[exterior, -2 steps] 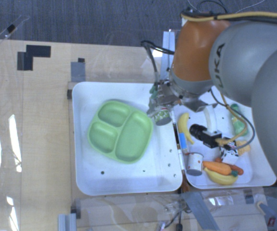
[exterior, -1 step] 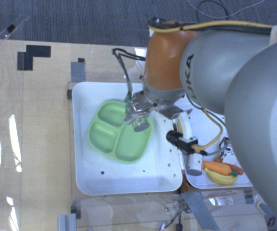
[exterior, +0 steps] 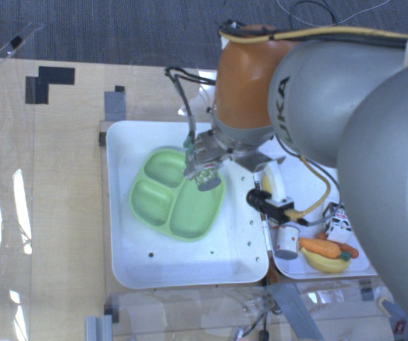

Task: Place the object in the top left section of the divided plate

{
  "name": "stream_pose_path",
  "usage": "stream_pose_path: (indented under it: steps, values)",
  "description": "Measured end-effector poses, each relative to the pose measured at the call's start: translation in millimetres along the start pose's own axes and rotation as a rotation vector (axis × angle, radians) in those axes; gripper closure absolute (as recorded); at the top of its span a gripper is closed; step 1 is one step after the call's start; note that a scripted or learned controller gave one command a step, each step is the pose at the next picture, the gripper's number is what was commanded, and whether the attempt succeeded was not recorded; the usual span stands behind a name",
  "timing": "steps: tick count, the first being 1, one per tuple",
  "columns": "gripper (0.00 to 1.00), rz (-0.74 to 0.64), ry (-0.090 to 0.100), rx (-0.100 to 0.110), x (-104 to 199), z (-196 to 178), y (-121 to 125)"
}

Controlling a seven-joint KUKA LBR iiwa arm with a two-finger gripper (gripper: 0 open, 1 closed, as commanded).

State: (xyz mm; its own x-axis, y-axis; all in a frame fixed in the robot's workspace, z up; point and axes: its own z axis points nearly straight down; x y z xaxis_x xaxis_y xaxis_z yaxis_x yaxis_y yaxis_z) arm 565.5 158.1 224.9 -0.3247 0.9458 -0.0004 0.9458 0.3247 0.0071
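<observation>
A light green divided plate (exterior: 162,203) lies in the left white bin (exterior: 189,267). Its top section sits at the upper left, a second small section lies below it, and one large section is on the right. My gripper (exterior: 203,171) hangs over the plate's upper right rim, at the border between the top section and the large one. A small grey object (exterior: 208,182) with bits of red and green shows at the gripper's tip. Whether it is gripped is unclear, since the wrist hides the grip.
The right bin (exterior: 310,272) holds a banana (exterior: 326,262), a carrot (exterior: 323,247), a white can (exterior: 286,239), a white bottle (exterior: 274,184) and a small black-and-white toy (exterior: 338,223). The big grey arm covers most of that bin. A cable (exterior: 179,91) loops above the left bin.
</observation>
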Motion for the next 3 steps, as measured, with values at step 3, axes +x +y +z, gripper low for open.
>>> stream_pose_path:
  steps: [3]
  values:
    - [1.00,0.058,0.000,0.005,12,37,-3]
